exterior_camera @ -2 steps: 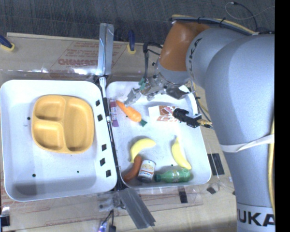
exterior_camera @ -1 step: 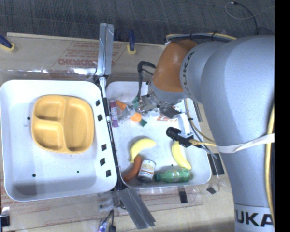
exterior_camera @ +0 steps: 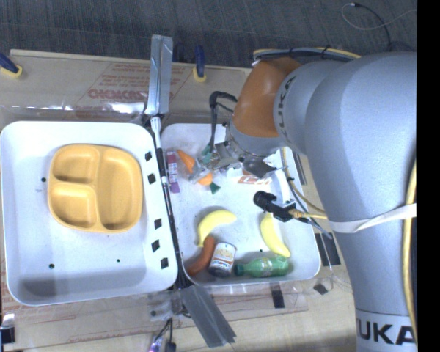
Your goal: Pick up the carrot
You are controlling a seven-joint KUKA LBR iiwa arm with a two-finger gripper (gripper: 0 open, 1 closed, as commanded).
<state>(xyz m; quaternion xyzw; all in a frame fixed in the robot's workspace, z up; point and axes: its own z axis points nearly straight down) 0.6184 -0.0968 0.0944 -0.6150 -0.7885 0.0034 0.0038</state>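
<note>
2 bananas (exterior_camera: pixel 214 223) lie near the right bin's (exterior_camera: pixel 308 266) front edge; you see the gripper (exterior_camera: pixel 221 155) by the carrot (exterior_camera: pixel 185 159) at its back-left corner, finger state unclear.

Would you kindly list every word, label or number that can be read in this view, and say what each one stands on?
"UKA": white letters on the arm's base, cut off by the frame's bottom edge.
Red printing on the cardboard sheet behind the bins: upside down and too faint to read.
Label on the small jar: too small to read.
Label on the green bottle: too blurred to read.
</note>
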